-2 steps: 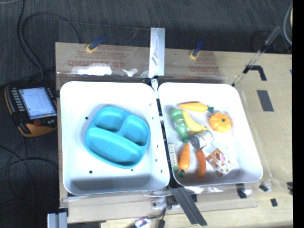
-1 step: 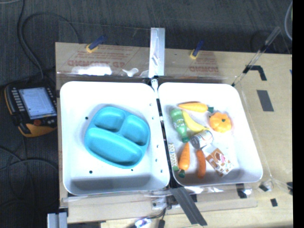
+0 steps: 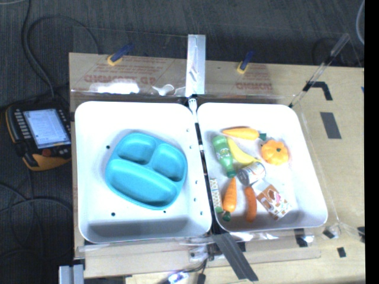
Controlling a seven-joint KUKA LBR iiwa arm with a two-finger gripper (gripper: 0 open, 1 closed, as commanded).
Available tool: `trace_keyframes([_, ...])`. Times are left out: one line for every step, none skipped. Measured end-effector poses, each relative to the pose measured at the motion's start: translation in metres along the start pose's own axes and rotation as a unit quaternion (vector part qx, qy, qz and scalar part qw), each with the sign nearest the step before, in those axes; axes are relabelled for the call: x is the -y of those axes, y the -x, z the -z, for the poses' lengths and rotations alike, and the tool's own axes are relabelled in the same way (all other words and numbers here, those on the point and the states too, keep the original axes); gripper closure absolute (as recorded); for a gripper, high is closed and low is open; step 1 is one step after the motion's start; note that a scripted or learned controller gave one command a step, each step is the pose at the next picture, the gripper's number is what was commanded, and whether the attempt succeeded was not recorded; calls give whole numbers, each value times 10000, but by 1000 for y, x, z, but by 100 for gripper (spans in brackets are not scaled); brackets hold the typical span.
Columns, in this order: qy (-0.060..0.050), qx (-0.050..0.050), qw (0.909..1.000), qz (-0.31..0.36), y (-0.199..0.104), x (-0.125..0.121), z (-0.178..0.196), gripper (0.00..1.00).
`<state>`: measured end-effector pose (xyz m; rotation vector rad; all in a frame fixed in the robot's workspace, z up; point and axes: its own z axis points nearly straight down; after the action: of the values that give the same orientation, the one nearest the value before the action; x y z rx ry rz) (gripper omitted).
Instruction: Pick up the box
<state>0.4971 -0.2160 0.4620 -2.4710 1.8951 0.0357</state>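
The camera view looks down on a wooden tabletop [image 3: 343,158] carrying two shallow white bins side by side. The left bin [image 3: 89,176] holds a blue divided tray [image 3: 147,169] with three compartments, lying near its middle at a slight tilt.

The right bin [image 3: 308,176] holds a cluster of small things. The box [image 3: 273,201], brown and white with a printed front, lies near the bin's front right corner, turned at an angle. Just to its left is an orange carrot [image 3: 251,203], and further left a second carrot [image 3: 230,196] with a green top pointing to the front. A small metal can [image 3: 253,173] lies just behind the box and carrots. A yellow banana [image 3: 240,152] and a green bottle [image 3: 223,152] sit beside each other toward the bin's middle. A small orange pumpkin [image 3: 275,152] rests to the right of the banana, and another orange-yellow piece [image 3: 241,133] lies toward the back.

The state of the pincer cannot be told from this view. A handheld control pad [image 3: 38,132] lies on the dark carpet left of the tabletop.
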Motion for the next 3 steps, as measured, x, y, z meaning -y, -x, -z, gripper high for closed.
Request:
trace_keyframes([-6,37,10000,3,1,3,7,100])
trace_keyframes([-10,72,10000,6,3,6,14,100])
trace_keyframes([-15,106,9999,11,4,10,22,100])
